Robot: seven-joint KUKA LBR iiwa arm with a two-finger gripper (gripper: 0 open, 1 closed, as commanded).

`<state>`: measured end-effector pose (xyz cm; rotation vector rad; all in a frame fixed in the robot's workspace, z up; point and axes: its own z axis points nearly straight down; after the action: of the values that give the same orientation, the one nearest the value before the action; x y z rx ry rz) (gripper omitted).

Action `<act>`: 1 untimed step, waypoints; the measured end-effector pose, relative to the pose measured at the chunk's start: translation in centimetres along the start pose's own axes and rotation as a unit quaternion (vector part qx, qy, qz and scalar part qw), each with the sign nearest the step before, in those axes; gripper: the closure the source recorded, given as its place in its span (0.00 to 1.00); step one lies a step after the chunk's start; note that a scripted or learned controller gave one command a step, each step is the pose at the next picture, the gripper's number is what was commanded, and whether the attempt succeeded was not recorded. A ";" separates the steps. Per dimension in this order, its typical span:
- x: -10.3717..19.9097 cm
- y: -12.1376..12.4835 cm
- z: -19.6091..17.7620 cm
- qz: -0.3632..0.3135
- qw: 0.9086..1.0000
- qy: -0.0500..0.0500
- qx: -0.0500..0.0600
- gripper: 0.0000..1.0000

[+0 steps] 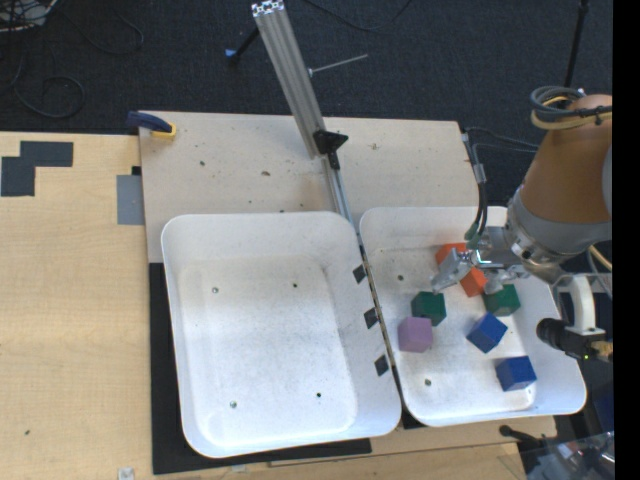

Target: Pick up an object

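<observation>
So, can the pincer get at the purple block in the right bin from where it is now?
Probably yes. The purple block lies apart from the other blocks, with bare bin floor on its left and front. The pincer hangs above the orange blocks, and only the dark green block stands close between.

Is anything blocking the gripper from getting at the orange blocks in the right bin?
Nothing visible does. The gripper sits right at the orange blocks in the right bin. A dark green block and another green block lie close alongside them, not between.
</observation>
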<state>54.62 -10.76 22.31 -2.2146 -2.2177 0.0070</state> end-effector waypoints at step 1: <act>-0.2 0.1 -0.2 0.002 1.000 -0.001 -0.003 0.00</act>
<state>54.69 -10.91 22.52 -2.2217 -2.2169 0.0025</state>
